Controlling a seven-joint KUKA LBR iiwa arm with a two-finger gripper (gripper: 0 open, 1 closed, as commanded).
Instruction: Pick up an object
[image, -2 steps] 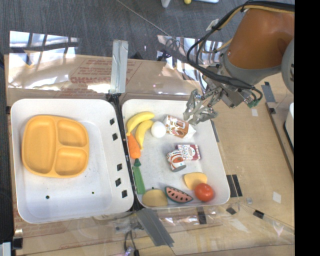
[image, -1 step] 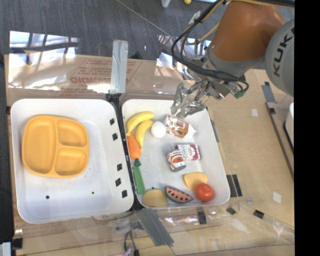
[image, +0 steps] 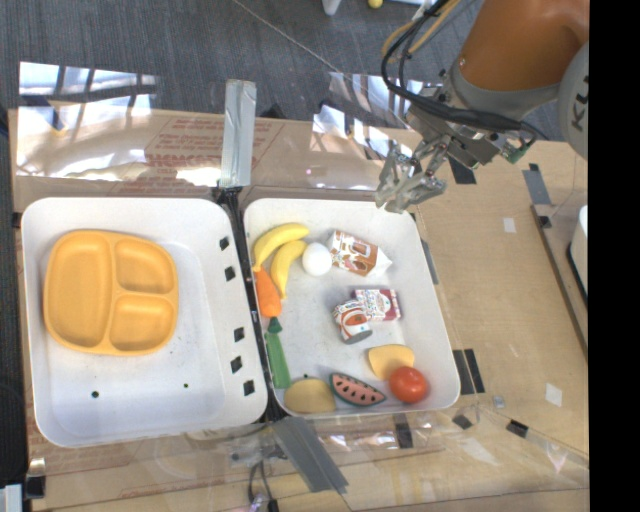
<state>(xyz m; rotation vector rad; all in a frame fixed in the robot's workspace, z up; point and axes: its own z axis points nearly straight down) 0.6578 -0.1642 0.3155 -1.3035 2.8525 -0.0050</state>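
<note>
Below the gripper (image: 405, 190), well apart, lies a white egg (image: 316, 259).

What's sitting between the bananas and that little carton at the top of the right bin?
A white egg lies between the bananas and the upper carton, seen in the camera view.

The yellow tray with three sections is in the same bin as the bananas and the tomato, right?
Not quite. The camera view shows the yellow tray alone in the left bin; the bananas and the tomato are in the right bin.
</note>
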